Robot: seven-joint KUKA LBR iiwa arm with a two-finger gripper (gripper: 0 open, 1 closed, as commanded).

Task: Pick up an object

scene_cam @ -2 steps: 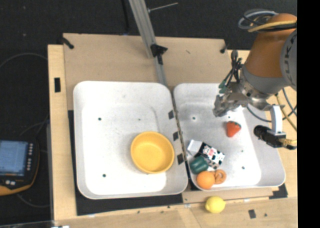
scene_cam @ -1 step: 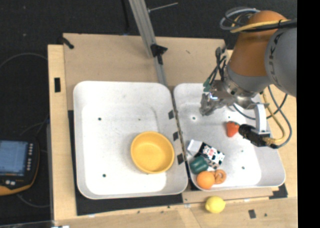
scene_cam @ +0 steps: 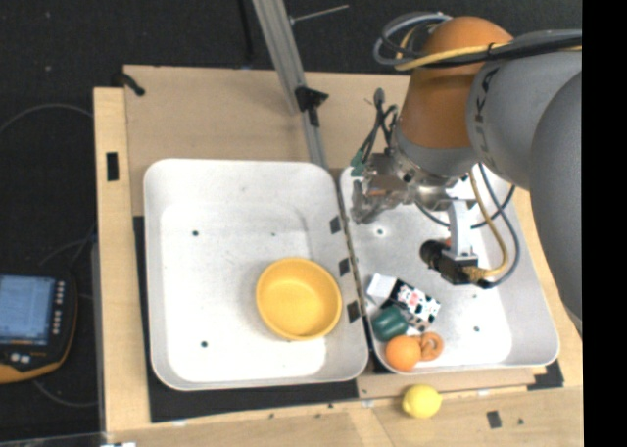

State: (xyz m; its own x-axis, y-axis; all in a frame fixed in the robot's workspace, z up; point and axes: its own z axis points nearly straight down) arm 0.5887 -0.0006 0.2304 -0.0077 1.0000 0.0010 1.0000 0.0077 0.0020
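The gripper (scene_cam: pixel 370 202), fingers' state untellable, hovers at the right shallow white plastic bin (scene_cam: pixel 509 337)'s far-left corner; it should travel toward the round orange fruit (scene_cam: pixel 403 352) at the bin's near edge.

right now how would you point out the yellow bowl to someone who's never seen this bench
Find the two white bins side by side and take the left bin. The yellow bowl sits near its lower right corner, open side up. It is alone there, while the small items cluster in the right bin.
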